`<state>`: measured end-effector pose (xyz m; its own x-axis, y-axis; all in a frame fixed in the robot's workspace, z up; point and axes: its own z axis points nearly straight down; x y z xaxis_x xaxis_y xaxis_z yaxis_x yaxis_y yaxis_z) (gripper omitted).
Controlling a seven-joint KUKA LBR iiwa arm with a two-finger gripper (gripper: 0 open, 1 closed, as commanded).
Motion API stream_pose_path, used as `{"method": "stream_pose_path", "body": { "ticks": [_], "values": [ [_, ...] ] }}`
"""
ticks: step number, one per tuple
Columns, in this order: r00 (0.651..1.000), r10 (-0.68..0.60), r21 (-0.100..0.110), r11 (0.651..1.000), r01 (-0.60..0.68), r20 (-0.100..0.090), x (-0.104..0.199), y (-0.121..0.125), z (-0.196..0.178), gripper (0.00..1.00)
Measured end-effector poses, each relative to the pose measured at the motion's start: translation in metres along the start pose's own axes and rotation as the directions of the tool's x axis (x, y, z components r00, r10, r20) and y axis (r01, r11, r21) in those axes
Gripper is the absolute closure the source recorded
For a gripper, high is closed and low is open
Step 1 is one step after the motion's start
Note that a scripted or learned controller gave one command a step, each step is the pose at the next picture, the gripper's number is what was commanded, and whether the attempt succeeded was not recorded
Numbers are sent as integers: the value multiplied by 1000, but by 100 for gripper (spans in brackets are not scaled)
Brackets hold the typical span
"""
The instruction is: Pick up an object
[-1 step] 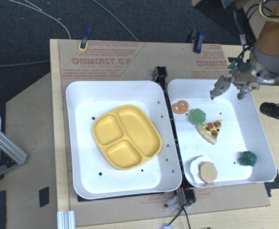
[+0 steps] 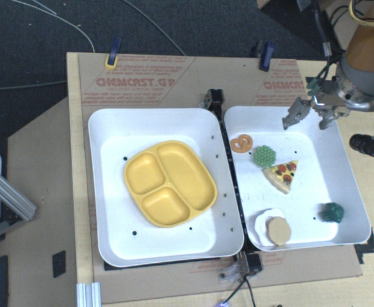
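Five small items lie below the gripper [image 2: 309,118], whose fingers spread apart over nothing, the pretzel [image 2: 241,143] and broccoli [image 2: 263,155] nearest, so a descent risks closing between them.

A dark grey carpet [image 2: 40,50] is seen across the upper left of the frame, crossed by thin cables [image 2: 142,21]. The surface [image 2: 187,75] is covered by brown printed cardboard, held by two blue clamps [image 2: 113,53] at its top edge.
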<state>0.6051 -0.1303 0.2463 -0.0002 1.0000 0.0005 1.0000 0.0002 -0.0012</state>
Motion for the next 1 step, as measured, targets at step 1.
{"method": "stream_pose_path", "body": {
  "ticks": [1],
  "values": [
    [1000,0,5,1000,0,-1,7,0,61,0]
  ]
}}
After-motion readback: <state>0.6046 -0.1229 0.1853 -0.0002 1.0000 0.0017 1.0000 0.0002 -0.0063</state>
